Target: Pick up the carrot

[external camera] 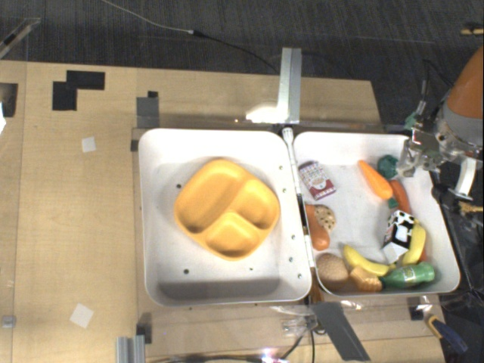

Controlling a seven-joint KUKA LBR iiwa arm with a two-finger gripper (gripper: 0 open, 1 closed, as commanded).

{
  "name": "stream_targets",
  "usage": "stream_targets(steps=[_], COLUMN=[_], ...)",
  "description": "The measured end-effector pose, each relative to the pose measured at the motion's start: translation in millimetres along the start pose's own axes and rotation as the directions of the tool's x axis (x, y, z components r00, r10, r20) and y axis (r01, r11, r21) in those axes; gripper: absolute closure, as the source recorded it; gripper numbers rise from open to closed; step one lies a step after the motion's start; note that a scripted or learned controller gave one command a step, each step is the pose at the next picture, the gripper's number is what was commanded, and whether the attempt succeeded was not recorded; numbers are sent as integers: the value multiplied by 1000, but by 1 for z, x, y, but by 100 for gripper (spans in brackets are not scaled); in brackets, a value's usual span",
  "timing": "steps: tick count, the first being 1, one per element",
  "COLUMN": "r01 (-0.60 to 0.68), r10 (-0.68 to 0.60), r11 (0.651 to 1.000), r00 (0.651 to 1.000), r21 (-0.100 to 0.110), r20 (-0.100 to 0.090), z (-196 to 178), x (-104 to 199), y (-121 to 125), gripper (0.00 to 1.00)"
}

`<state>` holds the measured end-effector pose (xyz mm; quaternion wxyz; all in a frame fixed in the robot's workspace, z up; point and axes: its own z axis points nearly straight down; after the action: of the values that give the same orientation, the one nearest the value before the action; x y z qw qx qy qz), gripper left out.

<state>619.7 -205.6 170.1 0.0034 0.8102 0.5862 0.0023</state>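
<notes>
Bright even overhead light, soft shadows, slightly soft focus.

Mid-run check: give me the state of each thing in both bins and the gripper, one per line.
Carrot: lying in right bin, not gripped.
Gripper: at right bin's upper right corner, beside carrot.
Yellow tray: upright in left bin.
Bananas: lying, lower right bin.

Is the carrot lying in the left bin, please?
No, the carrot lies in the right bin, beside the green item.
</notes>
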Motion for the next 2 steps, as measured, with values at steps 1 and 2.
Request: stream_targets(steps=[1,2], r01=[-55,-409], r10=[55,409], r11=[998,912], r00=[998,912], r21=[0,1], r20=[-2,-1], z=[81,82], x=[4,9], y=[-77,-51], gripper=[100,100])
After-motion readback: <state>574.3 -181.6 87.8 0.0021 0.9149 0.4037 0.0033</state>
